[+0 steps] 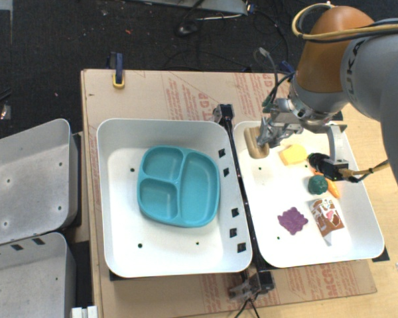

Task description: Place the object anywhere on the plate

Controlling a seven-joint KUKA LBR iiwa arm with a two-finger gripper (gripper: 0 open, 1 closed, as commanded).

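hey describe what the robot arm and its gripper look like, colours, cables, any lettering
The grey, rounded robot arm has a glossy orange band above the wrist and part of dark lettering on its shell. A thin yellowish cable loops over the band. The small metallic grey gripper has thin dark wires beside it.

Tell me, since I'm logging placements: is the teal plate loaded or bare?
Bare. The teal plate shows plain surface in all three compartments; the yellow block and purple piece lie in the right bin.
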